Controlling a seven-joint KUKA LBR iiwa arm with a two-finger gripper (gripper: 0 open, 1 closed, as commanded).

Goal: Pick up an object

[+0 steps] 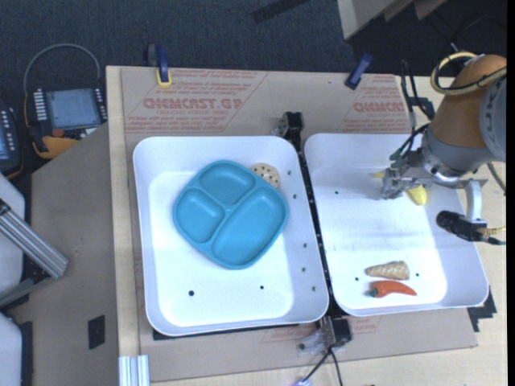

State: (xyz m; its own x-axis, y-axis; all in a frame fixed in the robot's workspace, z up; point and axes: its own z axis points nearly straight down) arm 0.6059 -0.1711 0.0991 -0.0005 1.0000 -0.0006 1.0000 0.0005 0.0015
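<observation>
cardboard-covered worktop [241, 95] carries two white bins. my gripper [394, 185] hangs over the right bin [354, 232], beside a yellow object [417, 195]; jaw state undeterminable.

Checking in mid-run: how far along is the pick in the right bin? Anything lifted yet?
Done: the arm has reached into the right bin, with the claw low beside a small yellow object. In hand: nothing shows lifted; whether the claw has that object cannot be told. Left: grasp and raise something. The beige piece and red pepper lie near the front; the blue tray and cookie sit in the left bin.
</observation>
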